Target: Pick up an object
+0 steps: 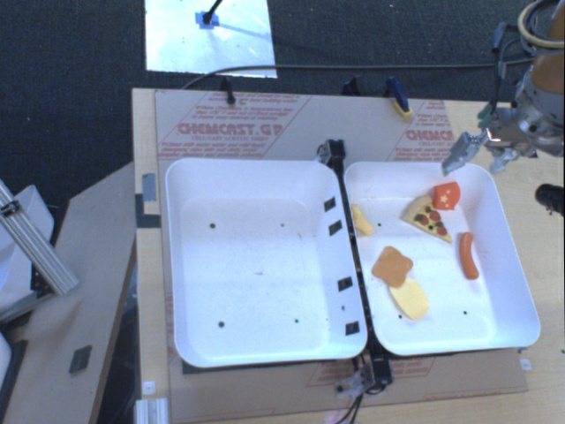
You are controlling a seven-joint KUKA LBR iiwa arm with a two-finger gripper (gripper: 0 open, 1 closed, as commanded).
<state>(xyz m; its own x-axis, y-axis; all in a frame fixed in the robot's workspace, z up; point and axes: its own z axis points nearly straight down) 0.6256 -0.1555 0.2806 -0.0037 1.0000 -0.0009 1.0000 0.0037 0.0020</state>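
The gripper of a grey KUKA arm hangs over the far right corner of the right bin, its two metal fingers spread apart with nothing between them — the pick, by every visible sign, has yet to begin. Below and just to its left lie the nearest candidates: a small red-orange piece touching the top of a toy pizza slice, both near the bin's far wall. A red sausage rests by the right wall, apart from the others; a brown toast-like piece overlaps a pale yellow oval toward the middle, and a small yellow piece sits close against the divider between the bins. The left bin stands beside it on the bench. What remains is the whole of the job — descending onto one object, closing on it and lifting it free. Judging by position alone, the red-orange piece or the pizza slice looks the likeliest target, though their contact could make a clean grasp of either one harder.
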